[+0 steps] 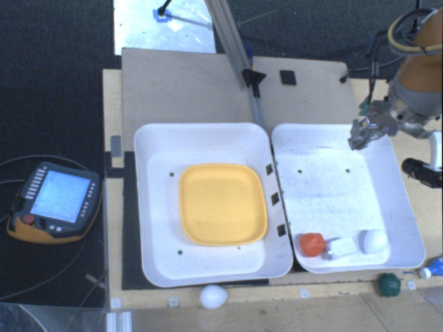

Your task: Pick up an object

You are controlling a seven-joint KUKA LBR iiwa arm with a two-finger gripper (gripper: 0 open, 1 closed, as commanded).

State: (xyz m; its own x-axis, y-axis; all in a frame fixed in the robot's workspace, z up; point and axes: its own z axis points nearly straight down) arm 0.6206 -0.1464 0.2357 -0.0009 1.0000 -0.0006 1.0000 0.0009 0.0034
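1. White egg-shaped ball [213,297] sits nearest, on the bench [325,297] edge below the left bin [156,185].
2. Jaws [359,135] hover over the right bin [394,185], upper right corner; whether released or clenched, can't tell.
3. Orange object [311,244], small white piece [340,247], white ball [374,241] line the bin's near edge, well apart from the jaws.
4. Yellow plate [223,204] fills the left bin.
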